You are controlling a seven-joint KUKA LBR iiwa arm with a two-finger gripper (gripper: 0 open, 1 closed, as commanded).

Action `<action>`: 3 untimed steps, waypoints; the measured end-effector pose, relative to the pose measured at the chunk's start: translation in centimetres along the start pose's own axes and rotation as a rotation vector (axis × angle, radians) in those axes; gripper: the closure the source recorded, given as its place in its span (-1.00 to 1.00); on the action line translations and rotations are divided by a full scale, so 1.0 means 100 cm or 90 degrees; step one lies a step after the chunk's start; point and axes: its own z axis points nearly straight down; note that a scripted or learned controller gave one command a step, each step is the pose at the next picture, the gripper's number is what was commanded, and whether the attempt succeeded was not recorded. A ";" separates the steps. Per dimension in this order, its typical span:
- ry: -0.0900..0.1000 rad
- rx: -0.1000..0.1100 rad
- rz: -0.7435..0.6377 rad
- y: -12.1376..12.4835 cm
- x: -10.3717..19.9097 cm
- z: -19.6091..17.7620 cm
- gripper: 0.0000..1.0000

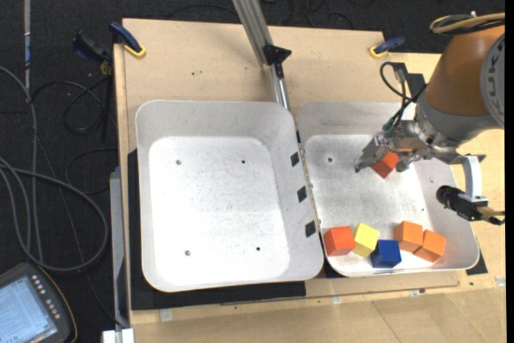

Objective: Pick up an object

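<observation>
My gripper [383, 157] hangs over the upper middle of the right bin [345, 173]. It is shut on a red-orange block [385, 166], which shows between and just below the fingers. I cannot tell whether the block touches the bin floor. Along the bin's front wall lie an orange block [340, 240], a yellow block [366, 238], a blue block [386, 254] and two more orange blocks [411, 234] [433, 245].
The left bin [213, 189] sits beside the right one, their rims meeting near the middle. A slanted metal pole [245, 0] comes down to the bench behind the bins. Clamps hold the bench's back corners [128, 40] [385, 46].
</observation>
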 end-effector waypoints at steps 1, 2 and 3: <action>0.000 0.000 0.000 -0.001 -0.001 0.065 -1.00; 0.000 -0.003 -0.001 -0.001 0.000 0.081 -1.00; -0.001 -0.005 0.000 0.000 0.000 0.070 1.00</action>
